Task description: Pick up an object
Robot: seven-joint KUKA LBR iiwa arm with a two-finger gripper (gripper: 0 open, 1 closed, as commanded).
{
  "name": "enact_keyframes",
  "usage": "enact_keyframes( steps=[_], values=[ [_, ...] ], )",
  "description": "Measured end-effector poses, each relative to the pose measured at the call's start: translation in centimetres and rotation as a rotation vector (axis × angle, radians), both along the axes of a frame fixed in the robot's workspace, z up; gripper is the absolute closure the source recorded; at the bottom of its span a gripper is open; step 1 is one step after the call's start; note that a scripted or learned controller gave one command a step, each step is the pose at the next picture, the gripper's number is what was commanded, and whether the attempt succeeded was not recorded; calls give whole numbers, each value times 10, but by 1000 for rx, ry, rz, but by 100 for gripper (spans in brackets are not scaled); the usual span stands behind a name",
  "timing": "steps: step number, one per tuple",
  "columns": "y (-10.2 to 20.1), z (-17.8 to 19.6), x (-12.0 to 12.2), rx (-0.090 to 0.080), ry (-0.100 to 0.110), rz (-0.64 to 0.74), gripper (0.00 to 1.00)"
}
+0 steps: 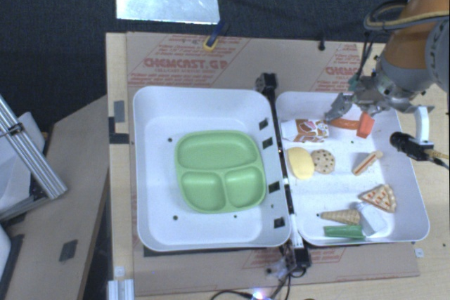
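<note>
Gripper (346, 107) at the far edge of the right bin (415, 204), hanging from the grey arm (415, 46) with its orange band; whether its fingers are apart or together cannot be told from this angle, and nothing is seen held between them. Carrot (344, 124): orange, lying flat just below and beside the gripper tip, near the bin's far wall. Orange block (365, 124): just right of the carrot. Red-and-white patterned piece (311, 128): left of the carrot, near the gripper. Yellow lemon (301, 163) and round cookie (323, 161): side by side, mid-bin, well apart from the gripper. Hot dog (366, 163): right of the cookie, tilted. Pizza slice (378, 198), ice cream cone (342, 216) and green stick (344, 232): near edge of the bin. Left bin (151, 109): holds a green divided plate (219, 171) with three compartments.
</note>
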State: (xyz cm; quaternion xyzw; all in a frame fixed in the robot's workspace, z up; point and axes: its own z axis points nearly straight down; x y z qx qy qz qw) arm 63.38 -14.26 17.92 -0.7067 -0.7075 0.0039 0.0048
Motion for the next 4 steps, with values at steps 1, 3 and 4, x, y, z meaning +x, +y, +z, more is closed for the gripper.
enact_keyframes(
  steps=[1,3,4],
  values=[
    [0,9,3,-2,-14,2,0],
    [2,-69,5,-3,-23,4,0],
    [1,-73,9,-5,-33,3,0]
  ],
)
